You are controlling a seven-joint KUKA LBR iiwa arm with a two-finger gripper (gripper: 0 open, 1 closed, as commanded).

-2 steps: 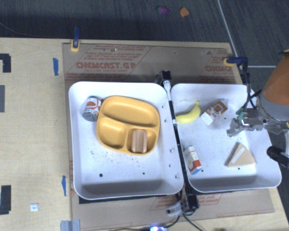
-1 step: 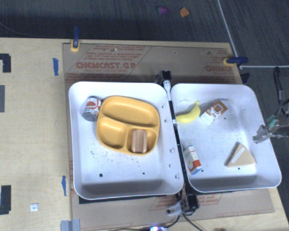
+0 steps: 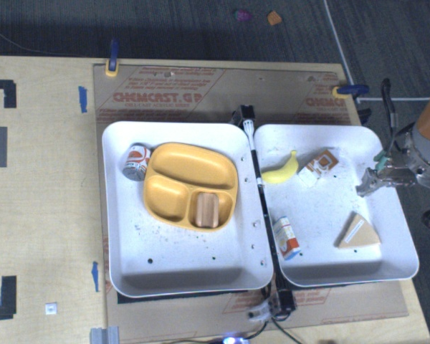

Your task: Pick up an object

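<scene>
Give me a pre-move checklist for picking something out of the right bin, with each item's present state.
1. Gripper is over the right bin, at its right rim: ok.
2. Nothing is caught in the gripper already: cannot tell, the view is too blurred there.
3. Nearest target, the wedge, lies apart from other things: ok.
4. Banana has free room around it: not ok, it lies close to the bin's left wall.
5. Small bottle is lying flat and apart from the wedge: ok.
6. Carton is clear of the banana: ok, a narrow gap shows between them.
</scene>
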